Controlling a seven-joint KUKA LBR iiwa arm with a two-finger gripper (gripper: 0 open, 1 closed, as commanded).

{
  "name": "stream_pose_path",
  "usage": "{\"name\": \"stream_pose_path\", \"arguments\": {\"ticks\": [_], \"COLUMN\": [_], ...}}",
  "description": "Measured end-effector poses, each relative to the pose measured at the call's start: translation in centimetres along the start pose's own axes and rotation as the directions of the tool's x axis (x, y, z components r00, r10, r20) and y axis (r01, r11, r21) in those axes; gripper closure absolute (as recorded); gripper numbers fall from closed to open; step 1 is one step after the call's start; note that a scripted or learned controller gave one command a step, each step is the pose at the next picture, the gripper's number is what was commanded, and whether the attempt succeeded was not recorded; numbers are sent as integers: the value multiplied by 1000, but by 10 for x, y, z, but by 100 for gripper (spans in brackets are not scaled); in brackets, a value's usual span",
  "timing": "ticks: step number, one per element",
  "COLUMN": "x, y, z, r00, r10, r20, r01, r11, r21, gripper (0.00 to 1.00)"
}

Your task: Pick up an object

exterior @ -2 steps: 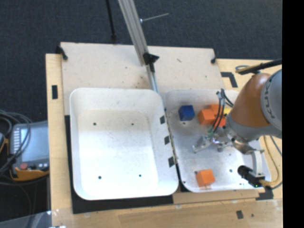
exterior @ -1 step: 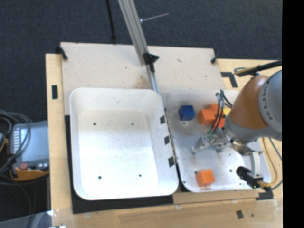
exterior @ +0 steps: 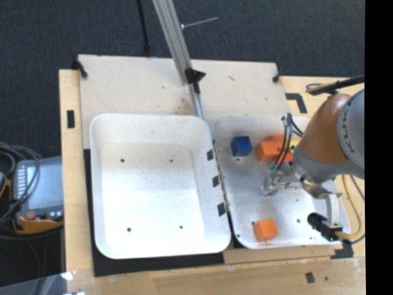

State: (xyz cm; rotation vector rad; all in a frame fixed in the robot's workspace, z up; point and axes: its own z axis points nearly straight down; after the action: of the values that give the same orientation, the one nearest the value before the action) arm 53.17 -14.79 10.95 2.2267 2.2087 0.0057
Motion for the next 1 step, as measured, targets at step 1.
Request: {"name": "stream_pose_path", "arguments": {"ticks": [1], "x": [-2], "y": [6], "z": [-44], "r00": [1000], "r10": [-11], "r20": [0], "r01": [11], "r11": [1000], "r21": [0], "gripper": [100]}}
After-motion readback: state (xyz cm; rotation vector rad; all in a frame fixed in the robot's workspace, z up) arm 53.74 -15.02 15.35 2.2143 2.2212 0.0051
